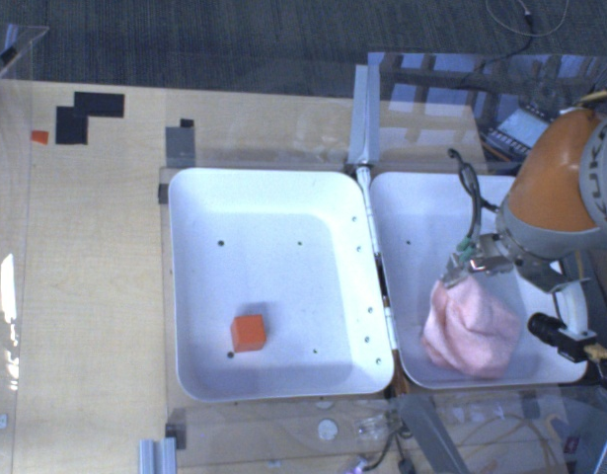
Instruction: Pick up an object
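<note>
1. Though the gripper [468, 265] sits right at the top edge of the pink cloth [473, 328], I cannot tell how it is set or whether it has any fabric
2. The cloth lies just below it, touching, bunched in the right bin [412, 215], its long axis running down and away from the gripper
3. An orange block [249, 333] sits well off to the left, in the left bin [273, 205]; nothing stands between gripper and cloth

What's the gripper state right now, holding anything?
Gripper: cannot be told. It sits at the top edge of the soft pink cloth bundle in the right white bin; no grasp visible.
</note>
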